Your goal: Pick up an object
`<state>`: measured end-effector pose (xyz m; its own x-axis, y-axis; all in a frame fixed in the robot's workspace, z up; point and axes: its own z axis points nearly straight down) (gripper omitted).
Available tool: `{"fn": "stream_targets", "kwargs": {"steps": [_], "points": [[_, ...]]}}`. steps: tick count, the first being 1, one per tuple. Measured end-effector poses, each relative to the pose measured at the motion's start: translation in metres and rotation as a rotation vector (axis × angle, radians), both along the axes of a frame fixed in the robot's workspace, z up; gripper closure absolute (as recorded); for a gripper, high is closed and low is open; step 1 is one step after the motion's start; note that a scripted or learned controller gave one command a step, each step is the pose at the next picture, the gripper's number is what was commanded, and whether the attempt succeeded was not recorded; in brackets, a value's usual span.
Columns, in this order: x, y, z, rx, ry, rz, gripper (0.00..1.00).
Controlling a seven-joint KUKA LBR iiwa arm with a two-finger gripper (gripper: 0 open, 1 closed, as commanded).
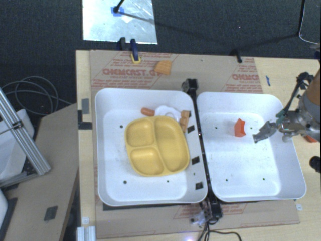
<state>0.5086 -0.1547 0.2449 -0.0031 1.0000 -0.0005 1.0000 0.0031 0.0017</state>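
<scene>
A: Why was the hand (pixel 262 134) low over the right bin (pixel 251 185)?

B: Likely lined up on the orange block (pixel 240 127), which lay alone just beside its tip, apart from it. I could not tell whether the hand was released or clenched; nothing sat in it.

A: And the left bin (pixel 108 149)?

B: The yellow tray (pixel 155 145) took the middle, half covering a white piece (pixel 164 112). The arm was cut off at the frame's edge
</scene>
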Motion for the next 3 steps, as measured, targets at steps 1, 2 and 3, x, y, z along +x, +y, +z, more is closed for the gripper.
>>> {"fn": "stream_targets", "kwargs": {"steps": [1,2,3], "points": [[0.073,-0.039,-0.107,-0.001,0.002,0.000,0.00],[0.138,-0.052,-0.160,-0.002,-0.007,0.004,0.00],[0.162,-0.044,-0.158,0.000,-0.003,0.004,0.00]]}}
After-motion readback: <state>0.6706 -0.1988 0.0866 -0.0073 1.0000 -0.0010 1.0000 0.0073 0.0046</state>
